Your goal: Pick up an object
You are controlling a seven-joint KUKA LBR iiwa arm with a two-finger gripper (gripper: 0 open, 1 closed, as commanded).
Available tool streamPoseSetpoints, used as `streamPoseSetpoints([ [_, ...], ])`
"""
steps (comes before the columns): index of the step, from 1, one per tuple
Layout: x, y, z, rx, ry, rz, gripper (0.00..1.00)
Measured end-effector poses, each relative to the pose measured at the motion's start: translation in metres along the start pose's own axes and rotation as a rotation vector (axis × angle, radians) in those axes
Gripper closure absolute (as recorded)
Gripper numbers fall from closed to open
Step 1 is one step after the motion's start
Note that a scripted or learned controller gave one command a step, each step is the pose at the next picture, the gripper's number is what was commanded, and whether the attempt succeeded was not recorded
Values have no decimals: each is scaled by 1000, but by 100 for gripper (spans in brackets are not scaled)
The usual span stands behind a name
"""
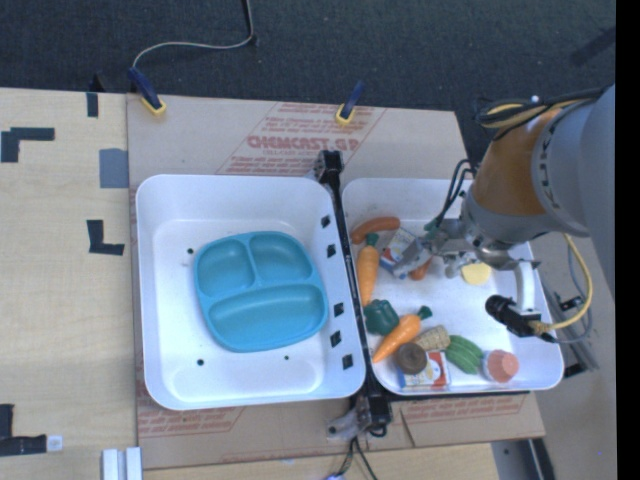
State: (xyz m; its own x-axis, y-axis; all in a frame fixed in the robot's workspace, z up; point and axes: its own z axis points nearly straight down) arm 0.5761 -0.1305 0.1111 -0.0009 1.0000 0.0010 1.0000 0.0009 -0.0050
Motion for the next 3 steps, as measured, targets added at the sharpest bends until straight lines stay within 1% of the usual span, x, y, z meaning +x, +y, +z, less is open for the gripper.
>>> streamPoseSetpoints([
  [1,24,62,24,-10,-4,0,0],
  [2,22,91,25,4,-4,-1,0],
  [3,21,92,15,-4,-8,-1,100],
])
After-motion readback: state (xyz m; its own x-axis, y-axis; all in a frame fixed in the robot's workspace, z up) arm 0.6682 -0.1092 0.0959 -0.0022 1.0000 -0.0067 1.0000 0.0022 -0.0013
